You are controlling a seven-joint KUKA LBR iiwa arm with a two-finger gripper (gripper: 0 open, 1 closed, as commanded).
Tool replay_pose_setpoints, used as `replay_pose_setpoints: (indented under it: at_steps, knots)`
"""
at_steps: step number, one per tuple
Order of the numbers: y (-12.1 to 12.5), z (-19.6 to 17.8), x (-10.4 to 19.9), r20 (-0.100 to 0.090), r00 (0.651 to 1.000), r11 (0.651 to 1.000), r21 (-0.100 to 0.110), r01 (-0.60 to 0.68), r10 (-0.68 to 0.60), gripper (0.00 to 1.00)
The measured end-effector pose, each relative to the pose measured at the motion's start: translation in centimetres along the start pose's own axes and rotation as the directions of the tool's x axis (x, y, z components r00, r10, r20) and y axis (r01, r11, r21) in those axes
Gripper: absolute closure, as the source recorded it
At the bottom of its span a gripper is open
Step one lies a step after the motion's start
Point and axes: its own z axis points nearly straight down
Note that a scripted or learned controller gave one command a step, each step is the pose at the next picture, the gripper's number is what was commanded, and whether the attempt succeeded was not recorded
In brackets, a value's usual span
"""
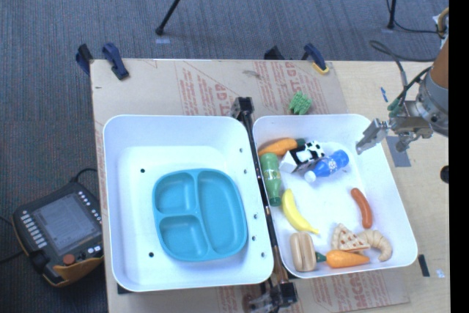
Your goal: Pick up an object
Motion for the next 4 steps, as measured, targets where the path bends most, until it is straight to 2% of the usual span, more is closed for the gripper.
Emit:
replay_pose_setpoints:
  at_steps: [1, 2, 3, 4]
  knots:
    - [-3.8, 14.7, -1.6, -0.006, 0.925, 0.925, 0.011, -0.381, 0.381, 0.00]
    - [-6.6, 16.9, 0.2, -0.002, 0.984, 0.984, 0.003, -0.177, 0.177, 0.00]
    - [-6.7, 16.0, 0.1, -0.003, 0.983, 0.983, 0.005, -0.182, 0.182, 1.00]
    - [-10.2, 5.1, 8.3, -0.001, 0.975, 0.975, 0.003, -0.221, 0.221, 1.00]
